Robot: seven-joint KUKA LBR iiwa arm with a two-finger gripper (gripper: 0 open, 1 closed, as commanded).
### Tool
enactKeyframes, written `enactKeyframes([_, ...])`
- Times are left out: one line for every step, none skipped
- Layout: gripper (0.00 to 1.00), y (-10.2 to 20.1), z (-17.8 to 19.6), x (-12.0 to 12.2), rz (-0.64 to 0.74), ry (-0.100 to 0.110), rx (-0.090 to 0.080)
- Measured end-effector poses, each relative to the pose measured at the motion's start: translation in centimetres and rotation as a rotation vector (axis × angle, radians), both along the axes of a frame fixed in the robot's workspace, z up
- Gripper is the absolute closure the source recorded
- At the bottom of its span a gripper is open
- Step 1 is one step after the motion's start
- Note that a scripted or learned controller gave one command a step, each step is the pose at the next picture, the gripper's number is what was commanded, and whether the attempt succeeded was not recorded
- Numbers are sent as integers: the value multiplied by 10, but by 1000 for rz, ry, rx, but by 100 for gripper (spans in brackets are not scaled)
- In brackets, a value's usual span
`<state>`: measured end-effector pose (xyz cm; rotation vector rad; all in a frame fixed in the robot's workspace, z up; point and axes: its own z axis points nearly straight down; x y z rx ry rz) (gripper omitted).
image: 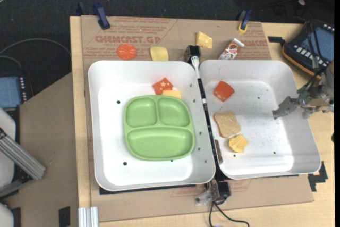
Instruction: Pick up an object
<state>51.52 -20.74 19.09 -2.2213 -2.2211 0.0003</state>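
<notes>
A brown cardboard-covered bench stands on dark carpet and bears two shallow white bins side by side. The gripper reaches in from the right edge and hangs over the right rim area of the right bin; its grey tip points left toward the bin's middle, with nothing seen between its fingers, and whether it is spread or closed I cannot tell.

Nearest to it, well to its left in the same bin, lies a red block near the upper left corner. Below that sits a tan slice of toy bread, and just beside its lower edge a small yellow piece.

Across the divider, the left bin holds a green divided plate. Touching the plate's upper rim are a red piece with a yellow star and a pale yellow piece beside it.

Outside the bins, on the cardboard above them, rest an orange round item, a yellow block, a yellow wedge and a small printed carton. Two blue clamps grip the far edge.
</notes>
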Motion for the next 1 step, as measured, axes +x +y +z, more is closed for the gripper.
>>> enactKeyframes([0,91,-50,9,5,4,3])
